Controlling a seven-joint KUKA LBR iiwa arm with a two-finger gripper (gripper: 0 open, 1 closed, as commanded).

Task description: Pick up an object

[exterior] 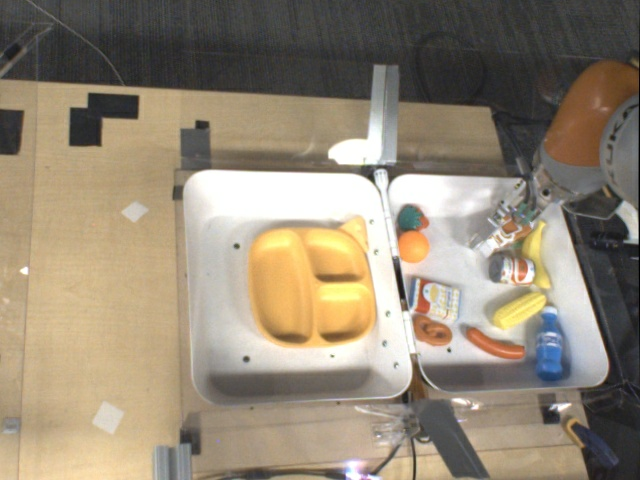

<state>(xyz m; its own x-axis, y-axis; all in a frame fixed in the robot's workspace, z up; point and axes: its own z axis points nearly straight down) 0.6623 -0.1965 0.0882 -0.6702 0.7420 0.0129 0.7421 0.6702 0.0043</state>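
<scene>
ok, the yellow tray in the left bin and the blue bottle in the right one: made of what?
Yellow tray: looks like molded plastic, smooth and semi-matte, one even colour with rounded compartment edges. Blue bottle: probably translucent plastic, glossy, with a white cap; too small to be sure. Both bins, for example the left bin, look like matte white plastic.

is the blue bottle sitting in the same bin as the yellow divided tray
No. The blue bottle lies in the right bin, while the yellow divided tray sits in the left bin.

Wood bench [90, 298]: 2 white bins [200, 268] [585, 328] side by side.
</scene>
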